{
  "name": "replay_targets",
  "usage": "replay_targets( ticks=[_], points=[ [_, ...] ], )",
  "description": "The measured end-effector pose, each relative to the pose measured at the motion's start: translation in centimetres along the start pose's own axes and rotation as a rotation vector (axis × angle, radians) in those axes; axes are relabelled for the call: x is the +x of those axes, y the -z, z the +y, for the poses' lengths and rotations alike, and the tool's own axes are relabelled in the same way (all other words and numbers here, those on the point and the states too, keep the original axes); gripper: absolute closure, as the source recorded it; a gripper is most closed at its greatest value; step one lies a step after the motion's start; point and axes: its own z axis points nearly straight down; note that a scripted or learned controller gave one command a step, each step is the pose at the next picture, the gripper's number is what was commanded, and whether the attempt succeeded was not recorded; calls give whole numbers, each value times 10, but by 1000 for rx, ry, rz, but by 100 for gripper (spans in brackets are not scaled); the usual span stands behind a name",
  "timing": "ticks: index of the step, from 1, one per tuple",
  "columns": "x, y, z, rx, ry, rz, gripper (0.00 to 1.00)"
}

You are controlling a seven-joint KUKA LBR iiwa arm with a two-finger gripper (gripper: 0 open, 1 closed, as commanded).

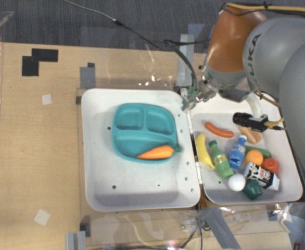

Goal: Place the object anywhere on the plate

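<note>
The arm point(277, 51) is cut off by the frame's top and right edges, and its bulk hides the right bin's point(293, 189) upper right corner. The gripper point(190, 99), at centre frame just under the wrist, is too small and dark to read. At the lower right, the heaped toys overlap: a dark green piece point(253, 190) and a black-and-white carton point(260, 176) are partly covered, and their shapes cannot be made out. The carton's print is illegible.
</note>
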Motion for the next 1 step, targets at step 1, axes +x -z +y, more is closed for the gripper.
replay_targets(
  ticks=[1],
  points=[
    [6,0,34,0,-244,-1,100]
  ],
)
